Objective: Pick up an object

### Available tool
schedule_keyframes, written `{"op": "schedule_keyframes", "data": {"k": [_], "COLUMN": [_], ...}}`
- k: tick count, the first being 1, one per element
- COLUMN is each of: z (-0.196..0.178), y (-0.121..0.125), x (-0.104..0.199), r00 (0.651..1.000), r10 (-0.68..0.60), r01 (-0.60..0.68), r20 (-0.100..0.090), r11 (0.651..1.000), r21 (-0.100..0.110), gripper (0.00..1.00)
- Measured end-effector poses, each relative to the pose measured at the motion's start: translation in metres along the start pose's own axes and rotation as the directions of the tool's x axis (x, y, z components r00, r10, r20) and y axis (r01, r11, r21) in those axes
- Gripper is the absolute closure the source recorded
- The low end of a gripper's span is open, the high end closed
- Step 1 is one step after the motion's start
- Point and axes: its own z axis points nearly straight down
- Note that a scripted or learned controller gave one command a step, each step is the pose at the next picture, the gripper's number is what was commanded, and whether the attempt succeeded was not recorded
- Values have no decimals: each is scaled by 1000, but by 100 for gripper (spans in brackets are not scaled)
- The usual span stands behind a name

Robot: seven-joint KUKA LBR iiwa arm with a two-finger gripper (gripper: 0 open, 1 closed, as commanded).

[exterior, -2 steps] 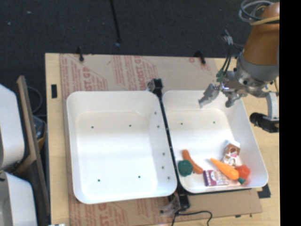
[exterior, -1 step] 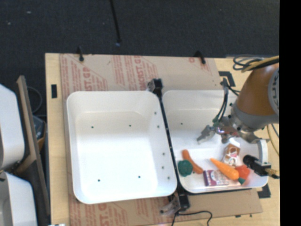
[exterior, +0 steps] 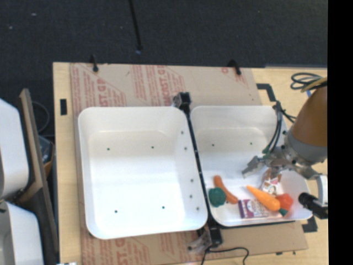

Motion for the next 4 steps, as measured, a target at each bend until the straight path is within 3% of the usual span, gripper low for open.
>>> {"op": "schedule_keyframes", "data": {"k": [1, 2, 3, 4], "z": [48, 44, 46, 46], "y": [-16, -22, 47, 46], "x": [67, 82, 54, 54], "r00": [1000, 1000, 1000, 1000], "r10": [-7, 2, -3, -3], "r01": [7, -2, 3, 3], "r20": [-3, 5, 0, -1], "r11": [1000, 1000, 1000, 1000], "r21": [3, -6, -1, 0], "gripper": [0, 0, 0, 0]}}
